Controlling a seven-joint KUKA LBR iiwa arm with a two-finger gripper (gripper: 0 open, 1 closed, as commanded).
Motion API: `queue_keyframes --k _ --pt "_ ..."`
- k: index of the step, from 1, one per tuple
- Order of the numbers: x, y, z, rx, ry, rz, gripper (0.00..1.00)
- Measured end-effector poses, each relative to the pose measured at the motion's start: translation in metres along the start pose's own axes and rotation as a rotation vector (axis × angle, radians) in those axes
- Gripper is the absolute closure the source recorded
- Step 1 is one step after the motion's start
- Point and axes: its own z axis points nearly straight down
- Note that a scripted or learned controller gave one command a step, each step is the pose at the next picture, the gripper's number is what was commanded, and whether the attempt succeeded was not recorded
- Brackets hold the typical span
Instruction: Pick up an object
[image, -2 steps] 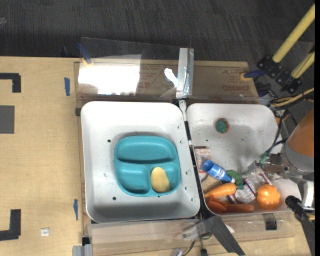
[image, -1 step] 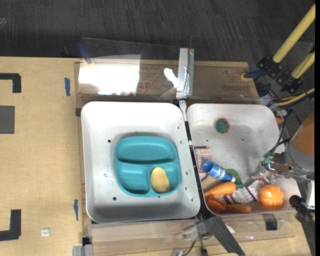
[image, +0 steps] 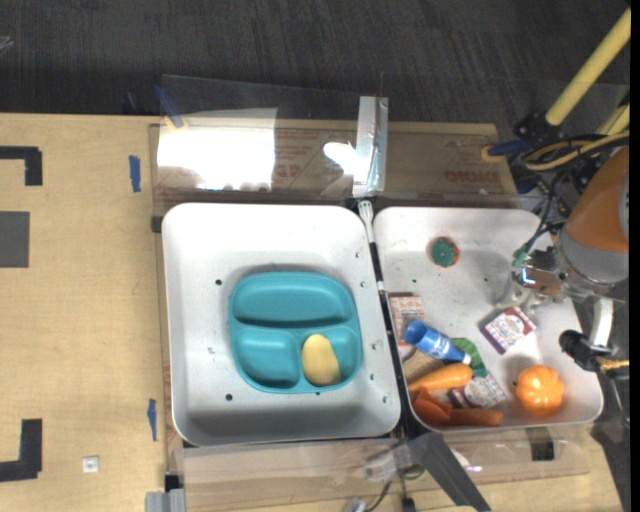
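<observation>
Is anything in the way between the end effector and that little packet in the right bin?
Nothing visible. The end effector sits just up and right of the packet, with bare bin floor between them. The orange ball lies lower down, out of the way.

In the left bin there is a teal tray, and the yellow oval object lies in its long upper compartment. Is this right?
Not quite. In the camera view the yellow oval object lies in the lower right compartment of the teal tray, not the long upper one. The tray is in the left bin, as you say.
</observation>
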Motion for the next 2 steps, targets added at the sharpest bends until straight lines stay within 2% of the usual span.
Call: queue_keyframes --k 1,2 --pt "0.013 0.002 -0.002 0.001 0.017 -0.012 0.00" --pt "-0.008 -0.088 -0.002 0.001 0.009 -0.101 0.00"
